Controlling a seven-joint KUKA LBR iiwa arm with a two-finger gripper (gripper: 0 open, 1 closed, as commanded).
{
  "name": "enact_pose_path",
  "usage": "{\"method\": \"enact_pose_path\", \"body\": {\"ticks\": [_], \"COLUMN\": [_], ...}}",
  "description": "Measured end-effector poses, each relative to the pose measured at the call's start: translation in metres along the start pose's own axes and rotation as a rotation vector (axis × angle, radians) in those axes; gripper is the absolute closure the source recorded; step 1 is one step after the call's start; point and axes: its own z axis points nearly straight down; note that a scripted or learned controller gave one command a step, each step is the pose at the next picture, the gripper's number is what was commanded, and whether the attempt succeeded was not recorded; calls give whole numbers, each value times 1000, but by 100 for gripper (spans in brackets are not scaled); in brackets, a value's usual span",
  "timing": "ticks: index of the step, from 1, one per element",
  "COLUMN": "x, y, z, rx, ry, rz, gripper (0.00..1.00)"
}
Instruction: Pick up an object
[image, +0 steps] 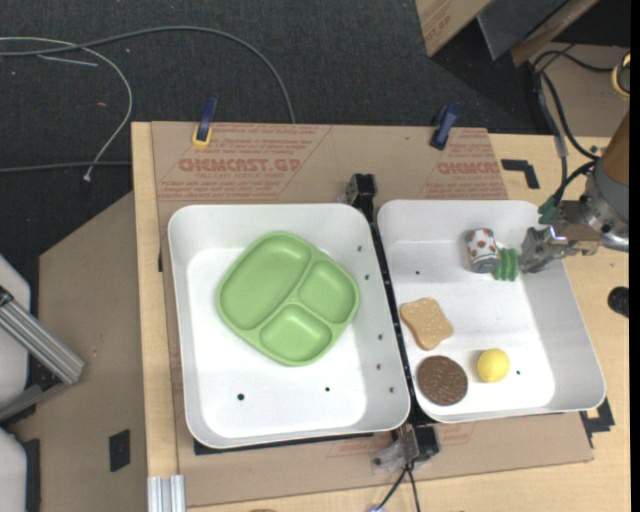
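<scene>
Claw (512, 262) is hovering in the right bin (570, 330), its green fingers (508, 265) touching a spotted cup (482, 248); whether they are clamping it, I cannot tell.

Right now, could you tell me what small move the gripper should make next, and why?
Probably ease the gripper slightly toward the red-spotted can in the right bin. Its green fingers sit right beside the can at the bin's far end, and nothing shows between them yet.
</scene>
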Motion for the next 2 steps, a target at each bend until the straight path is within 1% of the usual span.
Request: {"method": "enact_pose_path", "body": {"ticks": [1, 2], "x": [0, 63], "y": [1, 3], "z": [-27, -17], "rx": [5, 11], "ry": [1, 5], "rz": [1, -5], "gripper": [100, 100]}}
